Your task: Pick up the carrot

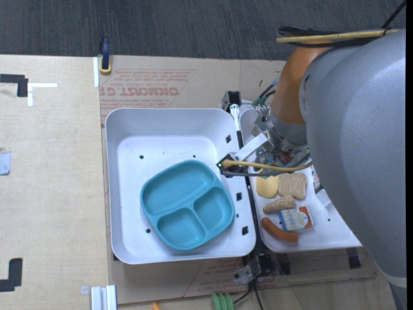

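The carrot (279,231) is an orange-red stick lying near the front edge of the right bin (335,237), just below a small blue-and-white carton (296,219). My gripper (239,115) hangs over the far end of the wall between the two bins, well behind the carrot and apart from it. The grey arm with its orange band (293,89) covers the back and right of the right bin and hides whatever lies under it.
A blue three-compartment plate (187,204) lies in the left bin (122,173). In the right bin are a yellow piece (267,186), a slice of toast (292,185) and a tan roll (279,205). Something green (222,300) lies on the bench in front.
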{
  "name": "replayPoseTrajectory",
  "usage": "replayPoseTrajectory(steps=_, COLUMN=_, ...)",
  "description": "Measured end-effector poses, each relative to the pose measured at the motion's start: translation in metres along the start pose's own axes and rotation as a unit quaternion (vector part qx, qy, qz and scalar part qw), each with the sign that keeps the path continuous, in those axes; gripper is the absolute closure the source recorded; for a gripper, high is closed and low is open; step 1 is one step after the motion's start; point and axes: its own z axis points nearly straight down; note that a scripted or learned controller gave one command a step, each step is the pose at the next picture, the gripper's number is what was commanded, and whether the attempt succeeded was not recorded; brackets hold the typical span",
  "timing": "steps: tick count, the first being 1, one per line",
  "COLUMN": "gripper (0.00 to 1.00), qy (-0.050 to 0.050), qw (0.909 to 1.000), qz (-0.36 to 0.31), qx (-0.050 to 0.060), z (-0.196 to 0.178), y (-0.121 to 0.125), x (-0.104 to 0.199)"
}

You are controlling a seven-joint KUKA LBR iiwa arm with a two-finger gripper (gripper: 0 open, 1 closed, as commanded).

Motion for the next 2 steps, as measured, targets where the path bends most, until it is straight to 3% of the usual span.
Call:
replayPoseTrajectory(steps=1, gripper=1.0, qy=0.0, qw=0.9998, qz=-0.022, qx=0.001, z=-0.051, y=-0.066, x=-0.041)
replayPoseTrajectory(steps=2, gripper=1.0, qy=0.002, qw=0.9991, qz=0.042, qx=-0.001, z=-0.133, y=-0.012, x=-0.073)
